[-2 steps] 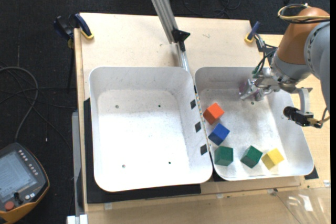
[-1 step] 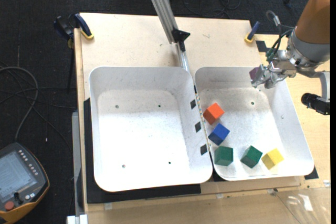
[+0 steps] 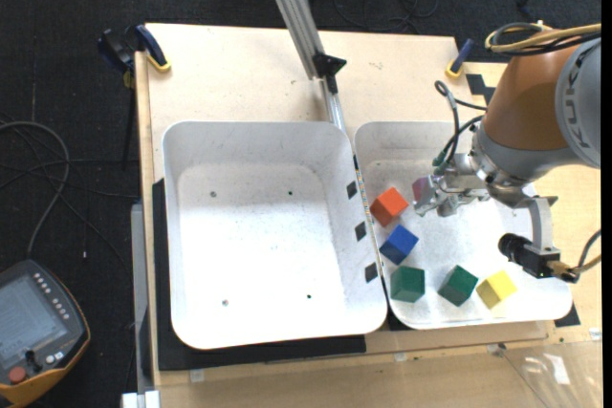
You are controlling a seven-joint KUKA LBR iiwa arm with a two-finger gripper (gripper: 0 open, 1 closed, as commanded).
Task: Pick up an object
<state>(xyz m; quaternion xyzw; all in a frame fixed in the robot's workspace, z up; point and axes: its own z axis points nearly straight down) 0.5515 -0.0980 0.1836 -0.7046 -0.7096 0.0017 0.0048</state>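
Observation:
In the right bin (image 3: pixel 535 306) lie several small cubes: an orange one (image 3: pixel 389 204) near the left wall, a blue one (image 3: pixel 400 244) just below it, a dark green one (image 3: pixel 407 283), a lighter green one (image 3: pixel 458 285) and a yellow one (image 3: pixel 496 289) along the front. A small dull purple block (image 3: pixel 421 191) sits right of the orange cube. My gripper (image 3: pixel 440 199) hangs low over the bin, directly beside the purple block, with the wrist and cables covering much of it.
The left bin (image 3: pixel 182 205) stands alongside, sharing a raised middle edge with the right one. A slanted metal pole (image 3: pixel 292 0) crosses the bench behind the bins. A black part of the arm (image 3: pixel 521 250) overhangs the right bin's right side.

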